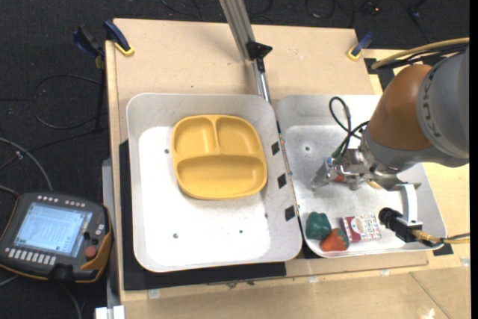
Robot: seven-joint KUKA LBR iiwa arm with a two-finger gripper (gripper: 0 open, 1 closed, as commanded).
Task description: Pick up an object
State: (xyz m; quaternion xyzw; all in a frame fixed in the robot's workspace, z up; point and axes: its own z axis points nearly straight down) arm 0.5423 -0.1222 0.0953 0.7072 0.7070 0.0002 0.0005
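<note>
Grey two-finger gripper (328, 175) hangs over the right shallow white bin (314, 123), fingers apparently spread, nothing between them. The dark green block (319, 223), orange-red lump (335, 240) and red-and-white packet (360, 228) crowd the near wall; a descent risks a glancing miss.

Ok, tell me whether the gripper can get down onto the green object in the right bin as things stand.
Probably yes. The gripper hangs over the right bin, with the green object near the front edge. Nothing covers it from above, though the red object touches its side and may crowd one finger.

tool (326, 177) over right bin (306, 132) — yellow tray (219, 156) left
</note>
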